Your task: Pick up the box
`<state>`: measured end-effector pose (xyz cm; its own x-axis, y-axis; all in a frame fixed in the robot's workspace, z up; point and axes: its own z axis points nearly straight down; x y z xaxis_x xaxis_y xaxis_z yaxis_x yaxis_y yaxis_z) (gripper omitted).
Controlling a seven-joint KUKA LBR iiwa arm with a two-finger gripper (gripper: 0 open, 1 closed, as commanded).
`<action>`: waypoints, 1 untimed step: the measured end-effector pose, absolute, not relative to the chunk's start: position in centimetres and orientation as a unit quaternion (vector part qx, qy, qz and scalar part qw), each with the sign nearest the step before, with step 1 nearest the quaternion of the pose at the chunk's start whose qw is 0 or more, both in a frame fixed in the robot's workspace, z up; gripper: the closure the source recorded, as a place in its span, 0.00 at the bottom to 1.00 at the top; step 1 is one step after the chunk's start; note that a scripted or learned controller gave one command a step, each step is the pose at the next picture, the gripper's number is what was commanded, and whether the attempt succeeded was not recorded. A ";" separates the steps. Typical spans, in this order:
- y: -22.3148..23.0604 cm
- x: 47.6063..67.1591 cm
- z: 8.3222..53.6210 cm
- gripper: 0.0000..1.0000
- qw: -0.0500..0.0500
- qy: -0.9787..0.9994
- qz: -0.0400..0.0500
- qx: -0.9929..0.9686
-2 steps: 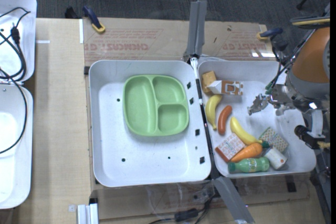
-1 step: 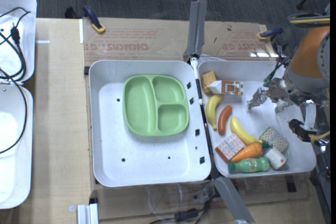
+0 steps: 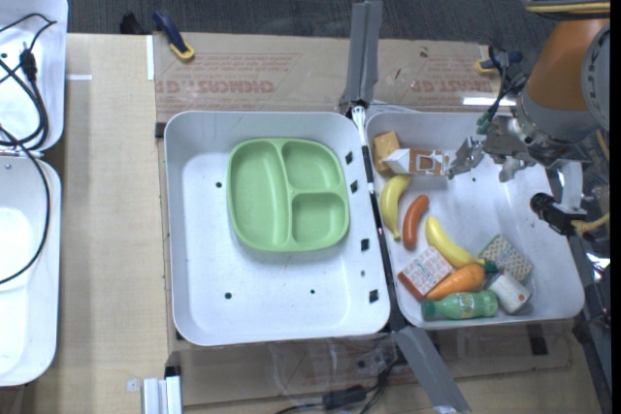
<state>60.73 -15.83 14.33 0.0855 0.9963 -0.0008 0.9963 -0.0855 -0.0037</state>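
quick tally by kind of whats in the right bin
bananas: 2
sausage: 1
carrot: 1
green bottle: 1
boxes and cartons: 3
patterned packet: 1
white cup, partly hidden: 1
total: 10

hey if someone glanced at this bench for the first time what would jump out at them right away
Most eye-catching is the pale green three-compartment plastic plate, lying alone in the left shallow white bin. Next comes the bright jumble in the right shallow white bin: two yellow toy bananas, an orange toy carrot and a small orange-and-white box near its far edge. The grey arm's end effector hangs just right of that box.
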 end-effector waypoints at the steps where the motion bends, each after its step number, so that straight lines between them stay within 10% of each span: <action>1: -17.4 65.5 8.9 0.00 0.001 -0.609 0.002 -0.793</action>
<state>65.54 -17.35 8.91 0.2592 0.9658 -0.0024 0.9658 -0.2592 -0.0035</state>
